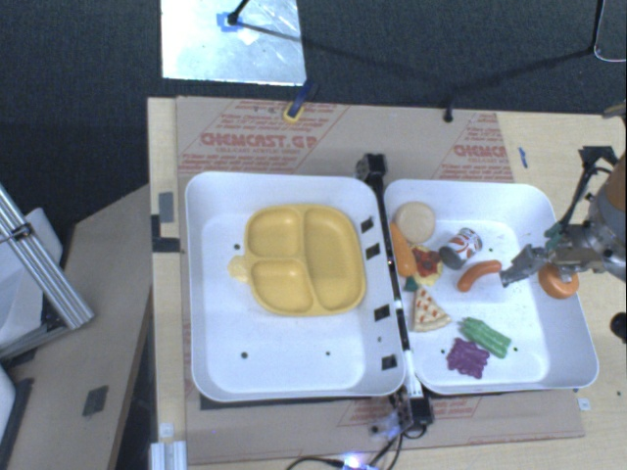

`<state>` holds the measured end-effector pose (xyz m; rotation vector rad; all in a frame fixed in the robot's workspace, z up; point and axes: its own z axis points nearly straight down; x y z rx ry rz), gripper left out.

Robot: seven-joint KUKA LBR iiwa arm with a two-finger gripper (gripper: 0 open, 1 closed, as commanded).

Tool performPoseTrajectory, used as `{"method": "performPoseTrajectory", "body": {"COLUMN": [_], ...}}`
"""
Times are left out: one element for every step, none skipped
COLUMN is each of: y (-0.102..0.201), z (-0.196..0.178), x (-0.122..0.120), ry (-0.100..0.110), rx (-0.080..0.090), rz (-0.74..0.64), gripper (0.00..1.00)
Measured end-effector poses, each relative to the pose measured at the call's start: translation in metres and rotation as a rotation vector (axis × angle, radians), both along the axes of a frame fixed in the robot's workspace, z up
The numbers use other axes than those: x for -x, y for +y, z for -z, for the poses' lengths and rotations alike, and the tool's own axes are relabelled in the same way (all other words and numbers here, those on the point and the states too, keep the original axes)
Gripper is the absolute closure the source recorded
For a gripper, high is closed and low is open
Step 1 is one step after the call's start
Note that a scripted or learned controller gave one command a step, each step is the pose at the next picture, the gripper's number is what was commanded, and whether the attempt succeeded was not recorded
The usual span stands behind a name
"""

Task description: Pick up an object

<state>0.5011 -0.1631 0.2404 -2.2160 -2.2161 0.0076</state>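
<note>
I take the small orange-red toy sausage [479, 274] as the likeliest target; it lies loose on the floor of the right-hand shallow white bin [534, 204], just left of the gripper [519, 265], whose dark tip hangs low beside it. I cannot tell whether the jaws are parted or closed, and nothing shows between them. The arm's approach from the sausage's right suits this piece, I judge, since it lies nearest that side. Just right of the sausage, under the wrist, sits a round orange toy fruit [558, 282]. Left of it lie a red-and-white can [464, 242], a beige round bun [415, 220], a long orange carrot [401, 250] and a pizza slice [428, 311]; below it, a green pod [486, 336] and purple grapes [467, 357]. The left-hand white bin [216, 360], well left of the sausage, holds a yellow three-compartment plastic tray [299, 259].
</note>
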Motion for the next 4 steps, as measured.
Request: {"method": "performPoseTrajectory", "body": {"y": [0.000,-0.007,-0.007,0.004], "z": [-0.005,0.040,0.082,0.137], "x": [-0.002,-0.002,0.001,0.001], "ry": [-0.010,-0.007,-0.006,-0.005], "rx": [0.003,0.002,0.000,0.000], "rz": [-0.003,-0.001,-0.001,-0.001], "gripper": [0.00,0.00,0.00,0.00]}}
